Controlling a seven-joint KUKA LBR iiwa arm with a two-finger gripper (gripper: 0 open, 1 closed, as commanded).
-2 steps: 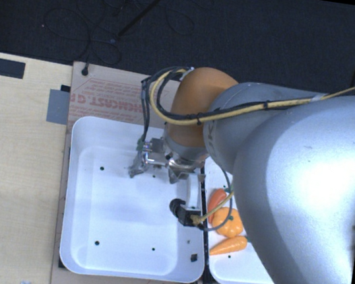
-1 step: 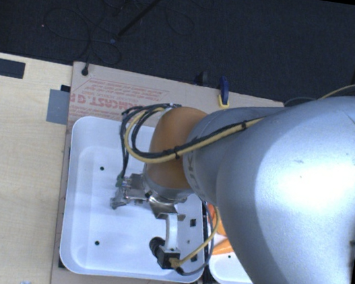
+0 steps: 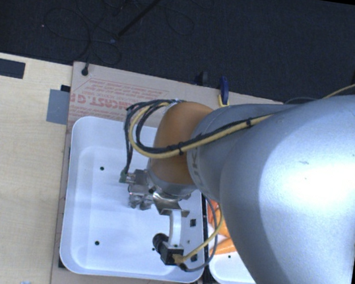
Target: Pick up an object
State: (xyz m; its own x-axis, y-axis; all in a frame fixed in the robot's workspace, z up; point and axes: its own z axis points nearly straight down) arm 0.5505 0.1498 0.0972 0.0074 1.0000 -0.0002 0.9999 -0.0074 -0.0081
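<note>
We count, kind by kind:
Two white bins, a left bin [image 3: 96,215] and a right bin [image 3: 234,275]; one grey arm [image 3: 290,189]; one orange thing [image 3: 227,247], mostly hidden.

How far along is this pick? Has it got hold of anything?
Done: the arm is in over the left bin, with the gripper low above its floor. In hand: I cannot tell whether it holds anything, because the wrist covers it from above. Left: a confirmed grasp and a lift. An orange object lies in the right bin, mostly under the arm.
</note>
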